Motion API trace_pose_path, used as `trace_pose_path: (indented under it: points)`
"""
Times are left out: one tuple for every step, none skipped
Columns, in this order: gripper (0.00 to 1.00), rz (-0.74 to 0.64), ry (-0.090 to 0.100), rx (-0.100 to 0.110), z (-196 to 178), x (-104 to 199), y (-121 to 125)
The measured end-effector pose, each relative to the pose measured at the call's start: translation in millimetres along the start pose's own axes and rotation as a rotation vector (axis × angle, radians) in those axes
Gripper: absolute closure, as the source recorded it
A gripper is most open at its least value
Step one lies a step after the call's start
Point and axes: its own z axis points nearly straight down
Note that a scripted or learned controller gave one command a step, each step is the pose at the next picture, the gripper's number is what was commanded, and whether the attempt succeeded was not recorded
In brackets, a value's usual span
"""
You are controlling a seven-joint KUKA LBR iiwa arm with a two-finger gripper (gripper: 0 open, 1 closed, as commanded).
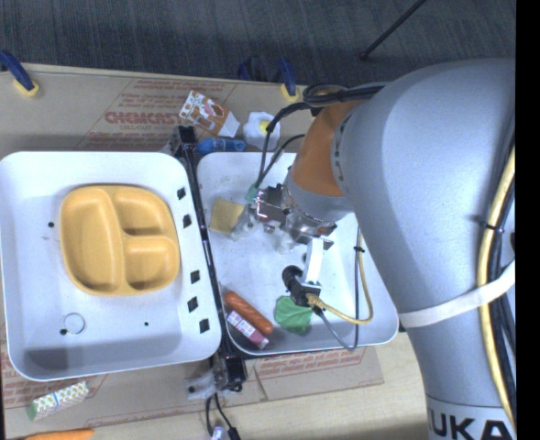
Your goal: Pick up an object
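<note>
The arm hangs over the right bin (216,246), and its gripper (251,211) is down near that bin's upper left part, close beside a small tan block (226,215). From where I stand I cannot tell how the jaws are set; the wrist hides them.

That tan block looks like the nearest thing to take. It seems light and a bit spongy, with flat faces, so pinching it across two opposite sides should hold well enough.

Further toward the bin's near edge lie an orange carrot (249,310), which I'd guess is smooth plastic and apt to roll, and a crumpled green thing (293,314), probably soft.

A yellow divided tray (118,238) sits in the left bin (22,246), well apart from the right bin's clutter.
</note>
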Motion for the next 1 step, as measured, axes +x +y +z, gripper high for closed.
trace_pose_path:
  points:
    - [0.00, -0.201, -0.001, -0.001, -19.5, -45.4, 35.5]
